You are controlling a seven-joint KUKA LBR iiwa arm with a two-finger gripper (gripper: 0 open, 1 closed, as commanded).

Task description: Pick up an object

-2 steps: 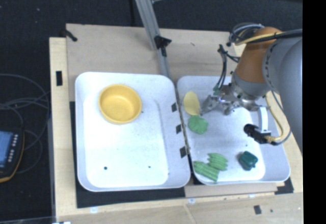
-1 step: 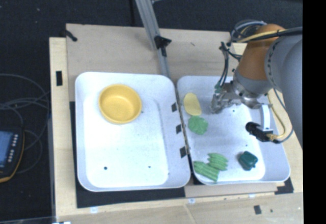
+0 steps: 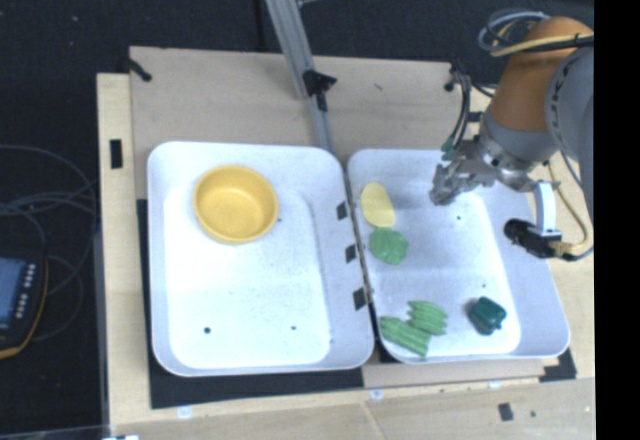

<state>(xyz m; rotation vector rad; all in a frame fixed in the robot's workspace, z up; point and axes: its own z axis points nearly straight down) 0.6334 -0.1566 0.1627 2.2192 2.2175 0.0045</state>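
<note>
Pale wood makes up the bench [image 3: 230,93], which stands on a dark floor and bears two shallow white bins side by side. The left bin [image 3: 240,328] holds a yellow bowl [image 3: 236,203], upright, in its upper left part. The right bin [image 3: 520,328] holds the loose pieces: a pale yellow piece [image 3: 377,205] near its left wall, a light green piece [image 3: 389,247] just below it and nearly touching, a ridged green piece [image 3: 416,325] near the front edge, and a dark green piece [image 3: 487,315] to the right of that, apart from it. A grey metal bar [image 3: 285,18] slants down from the top of the view to the seam between the bins. At the far left edge lies a dark handheld device [image 3: 20,293] with a cable.

The arm [image 3: 530,98], grey with an orange band, reaches in from the right. Its claw [image 3: 447,186] hangs over the upper part of the right bin, to the right of the pale yellow piece and apart from it. No piece is visible between its fingers. Whether the fingers stand apart or together is too blurred to tell.
</note>
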